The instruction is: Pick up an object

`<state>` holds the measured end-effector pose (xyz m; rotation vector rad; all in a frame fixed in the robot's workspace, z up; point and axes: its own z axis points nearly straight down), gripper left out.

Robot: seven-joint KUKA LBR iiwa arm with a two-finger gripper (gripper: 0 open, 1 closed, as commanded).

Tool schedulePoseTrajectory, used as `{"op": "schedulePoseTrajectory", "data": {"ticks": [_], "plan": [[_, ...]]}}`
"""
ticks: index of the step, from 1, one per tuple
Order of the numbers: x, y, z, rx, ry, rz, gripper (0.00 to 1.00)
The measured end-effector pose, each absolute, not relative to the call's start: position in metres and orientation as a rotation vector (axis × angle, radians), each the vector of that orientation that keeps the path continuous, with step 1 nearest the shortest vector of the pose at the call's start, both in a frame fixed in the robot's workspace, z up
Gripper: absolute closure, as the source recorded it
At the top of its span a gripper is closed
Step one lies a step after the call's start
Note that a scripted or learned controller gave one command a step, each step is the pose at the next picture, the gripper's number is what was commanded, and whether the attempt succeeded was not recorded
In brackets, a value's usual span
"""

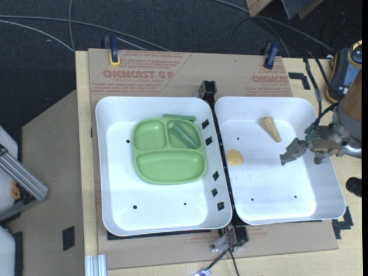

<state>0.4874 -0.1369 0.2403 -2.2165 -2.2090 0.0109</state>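
In the right bin (276,209), a tan wedge-shaped piece (270,128) lies near the back, and a small yellow round piece (234,157) rests by the left wall. My gripper (302,157) hangs over the right side of this bin, open, with nothing between its fingers. It is to the right of both pieces and touches neither. In the left bin, a green divided plate (169,164) carries a long green item (184,134) in its back right compartment.
The left bin (155,211) sits beside the right one, with a black clip strip (215,154) along the seam between them. Both bins rest on a cardboard sheet (144,68). Cables trail across the dark floor behind the bench.
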Motion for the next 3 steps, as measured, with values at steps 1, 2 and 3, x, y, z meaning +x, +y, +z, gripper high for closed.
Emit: {"op": "schedulePoseTrajectory", "data": {"ticks": [1,2,3], "plan": [[0.490,-0.137,0.246,-2.220,-2.220,0.000,0.00],[0.482,-0.129,0.191,-2.216,-2.216,0.004,0.00],[0.482,-0.126,0.148,-2.217,-2.216,0.004,0.00]]}}
